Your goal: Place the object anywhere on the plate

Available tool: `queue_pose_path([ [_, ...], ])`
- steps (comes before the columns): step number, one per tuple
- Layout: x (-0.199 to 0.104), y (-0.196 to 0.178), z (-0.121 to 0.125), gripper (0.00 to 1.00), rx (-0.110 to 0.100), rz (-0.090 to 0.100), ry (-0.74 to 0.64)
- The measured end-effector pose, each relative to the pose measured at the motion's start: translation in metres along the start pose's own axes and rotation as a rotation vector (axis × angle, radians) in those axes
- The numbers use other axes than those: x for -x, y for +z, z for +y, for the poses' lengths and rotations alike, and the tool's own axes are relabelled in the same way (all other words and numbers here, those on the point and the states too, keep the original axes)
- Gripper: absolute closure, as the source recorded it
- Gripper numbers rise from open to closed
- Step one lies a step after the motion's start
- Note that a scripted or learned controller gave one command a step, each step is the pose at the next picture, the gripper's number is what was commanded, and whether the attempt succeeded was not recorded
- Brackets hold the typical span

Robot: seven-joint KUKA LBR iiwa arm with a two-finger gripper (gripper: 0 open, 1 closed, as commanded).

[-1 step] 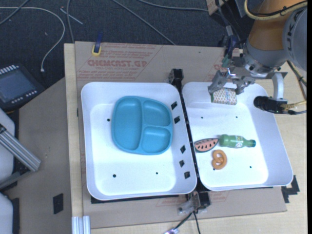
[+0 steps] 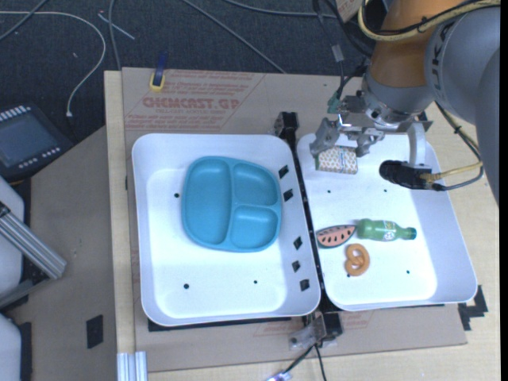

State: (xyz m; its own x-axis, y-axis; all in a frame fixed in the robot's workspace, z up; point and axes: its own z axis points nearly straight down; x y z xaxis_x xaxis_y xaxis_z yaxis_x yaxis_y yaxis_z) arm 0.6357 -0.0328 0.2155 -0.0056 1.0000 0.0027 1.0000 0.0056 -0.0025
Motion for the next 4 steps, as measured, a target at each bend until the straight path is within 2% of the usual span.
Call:
queue_pose_path([
  [2,-0.118,-0.014,0.004,1.0,0.004,0.0,-0.001],
  [3,-0.152,0.0,-0.008,1.0,-0.001,-0.002,0.002],
  [4,-0.15,-0.001,-0.008,0.0,0.0,-0.002,0.005],
])
